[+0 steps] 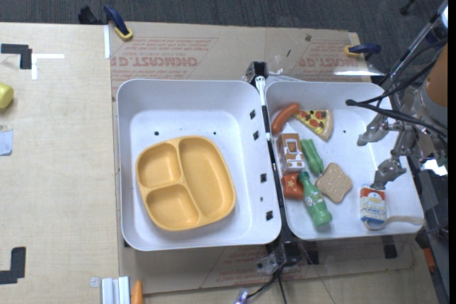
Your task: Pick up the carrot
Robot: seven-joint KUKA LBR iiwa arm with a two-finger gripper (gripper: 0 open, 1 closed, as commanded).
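Observation:
An orange-red, slightly curved stick that I take for the carrot [284, 117] lies at the far left of the right bin [349, 105], close to the wall between the bins and beside a pizza slice [315, 122]. My gripper [378, 154] hangs over the right side of that bin, well to the right of the carrot. It is open, with one fingertip toward the back and the other toward the front, and nothing sits between them.
In the right bin lie a small carton [289, 152], a green piece [311, 155], a red-orange piece [291, 186], a green bottle [317, 206], a bread slice [333, 182] and a white bottle [372, 207]. The left bin [142, 100] holds a yellow divided plate [185, 182].

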